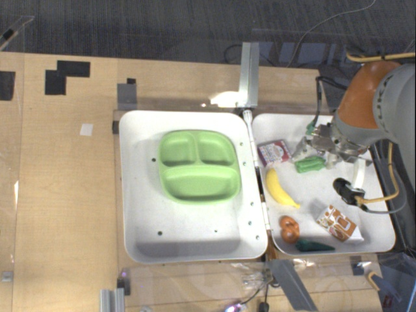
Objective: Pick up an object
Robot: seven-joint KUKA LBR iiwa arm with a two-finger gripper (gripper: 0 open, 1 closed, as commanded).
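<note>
The worktop (65, 194) carried two white bins side by side. The left bin (140, 239) held a green divided plate (198, 166). The arm (380, 103) reached in over the right bin (377, 233) from the right, its pincer (316, 149) low over a small green object (309, 165) at the bin's far side; whether its fingers were apart or together could not be told. Nearer lay a banana (281, 188), a brown-and-white packet (338, 223), a pink-labelled packet (273, 152), a dark green item (315, 245) and an orange fruit (289, 227).

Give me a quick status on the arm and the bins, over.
Claw low in right bin, by green block; grasp unconfirmed. Banana, snack packets, orange fruit lie loose. Green tray in left bin.
</note>
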